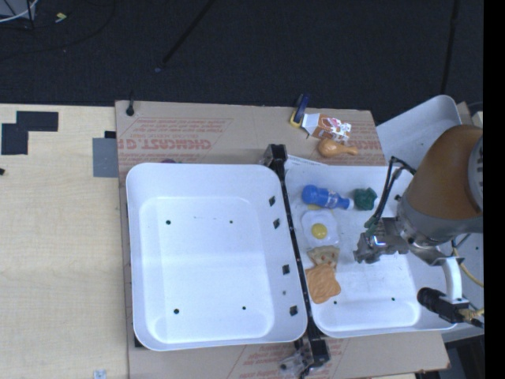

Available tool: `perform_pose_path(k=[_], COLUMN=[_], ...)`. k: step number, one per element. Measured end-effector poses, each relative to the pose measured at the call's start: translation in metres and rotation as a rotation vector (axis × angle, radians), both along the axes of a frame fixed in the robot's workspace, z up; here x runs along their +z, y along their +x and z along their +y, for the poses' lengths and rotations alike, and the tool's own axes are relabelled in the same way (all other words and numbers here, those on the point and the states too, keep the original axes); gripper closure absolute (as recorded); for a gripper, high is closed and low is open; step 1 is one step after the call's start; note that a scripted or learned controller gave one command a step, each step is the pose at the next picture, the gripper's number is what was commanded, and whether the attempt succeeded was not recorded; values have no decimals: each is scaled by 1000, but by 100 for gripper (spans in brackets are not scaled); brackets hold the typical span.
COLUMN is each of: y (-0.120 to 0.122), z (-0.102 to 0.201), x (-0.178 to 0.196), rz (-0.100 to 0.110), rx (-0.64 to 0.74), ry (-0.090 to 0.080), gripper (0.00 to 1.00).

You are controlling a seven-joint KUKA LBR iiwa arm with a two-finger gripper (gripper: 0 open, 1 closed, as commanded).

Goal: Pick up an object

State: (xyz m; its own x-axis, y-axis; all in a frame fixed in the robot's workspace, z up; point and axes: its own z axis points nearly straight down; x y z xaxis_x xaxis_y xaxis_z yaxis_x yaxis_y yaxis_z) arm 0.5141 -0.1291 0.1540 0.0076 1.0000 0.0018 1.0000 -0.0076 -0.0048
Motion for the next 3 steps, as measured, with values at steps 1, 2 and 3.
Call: perform_pose_path(k=[1, 2, 3], y=[51, 5, 30], z=[52, 30, 24], x=[35, -64, -4], rz=[-7, -21, -8], rx=[13, 3, 8], ry=[-1, -3, -2], gripper=[100, 100, 100])
